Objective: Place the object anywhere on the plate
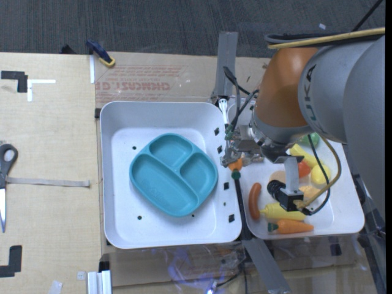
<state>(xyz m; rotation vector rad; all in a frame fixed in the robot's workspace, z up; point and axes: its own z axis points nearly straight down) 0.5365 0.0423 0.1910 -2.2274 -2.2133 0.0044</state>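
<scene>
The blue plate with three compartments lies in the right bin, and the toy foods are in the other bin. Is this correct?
Not quite. In the camera view the blue plate lies in the left bin, not the right one. The toy foods are in the other bin, on the right.

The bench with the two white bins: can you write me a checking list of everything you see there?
Surface: wooden bench bearing two white bins, left bin and right bin.
Job's things: blue plate with three compartments, lying in the left bin, nothing on it.
Clutter: toy food in the right bin, including a sausage, a carrot and a lemon.
Grippers: gripper over the gap between the bins; grip unclear.
Cables: black cables along the wrist.
Surroundings: scissors, blue clip, dark floor.
</scene>
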